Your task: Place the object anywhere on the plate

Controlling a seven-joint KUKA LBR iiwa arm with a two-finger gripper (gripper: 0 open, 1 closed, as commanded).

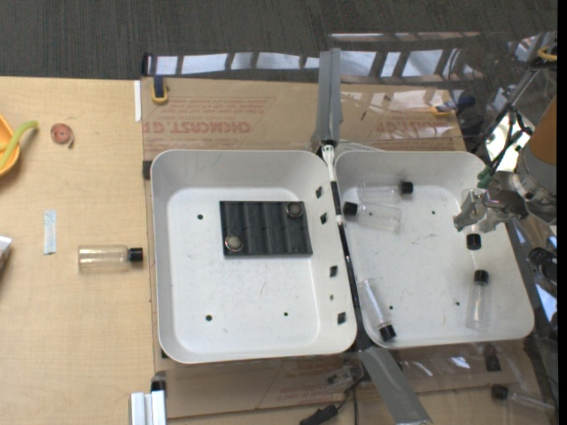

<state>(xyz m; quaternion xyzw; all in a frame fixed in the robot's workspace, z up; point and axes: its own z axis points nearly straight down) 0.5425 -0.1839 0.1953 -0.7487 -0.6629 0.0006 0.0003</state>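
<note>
A dark ribbed plate (266,228) lies flat in the left bin (177,308), with two small round pieces on it, one at its top right corner (294,210) and one at its lower left (233,243). Several clear vials with black caps lie in the right bin (425,326): two near the back left (376,214), one at the front left (374,306), one at the front right (477,301). My gripper (478,215) hangs over the right bin's right side. A small black cap (473,241) sits just below it; whether it is held is unclear.
Another clear vial (106,256) lies on the wooden bench left of the bins, near a small white strip (50,232) and an orange bowl (7,145) at the left edge. A metal frame (399,60) stands behind the bins.
</note>
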